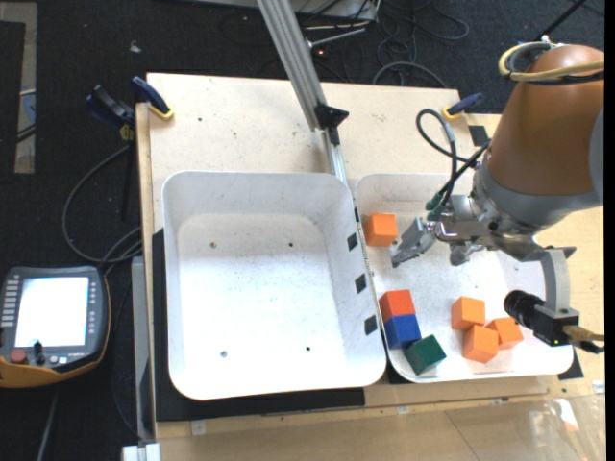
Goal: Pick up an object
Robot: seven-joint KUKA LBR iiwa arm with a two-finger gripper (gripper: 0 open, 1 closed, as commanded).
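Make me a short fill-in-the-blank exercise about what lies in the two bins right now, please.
1. All the blocks lie in the ____ bin.
2. The blue block touches a block coloured ____ just behind it.
3. The block at the bin's front edge beside the blue one is coloured ____.
4. The gripper hovers beside a lone ____ block.

Missing words: right; orange; green; orange.

A pale wooden bench (240, 123) stands on dark carpet (67, 36); cables (413, 27) trail at the far side, a handheld screen (53, 327) lies left.
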